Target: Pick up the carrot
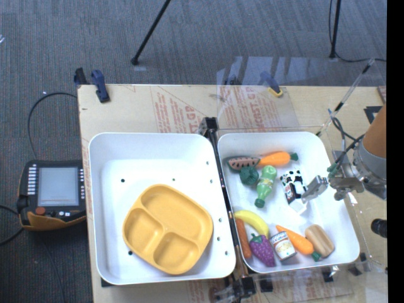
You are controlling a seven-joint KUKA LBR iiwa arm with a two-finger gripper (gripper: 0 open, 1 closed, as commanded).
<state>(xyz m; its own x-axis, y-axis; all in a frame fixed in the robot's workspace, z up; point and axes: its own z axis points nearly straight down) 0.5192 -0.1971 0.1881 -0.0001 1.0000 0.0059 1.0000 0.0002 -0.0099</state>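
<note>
My gripper [314, 188] hangs over the right bin [334, 163], whether spread or closed I cannot tell, and the carrot [276, 158] near the far wall looks light, rigid, slick plastic, so I'd pinch its thick orange middle crosswise.
</note>
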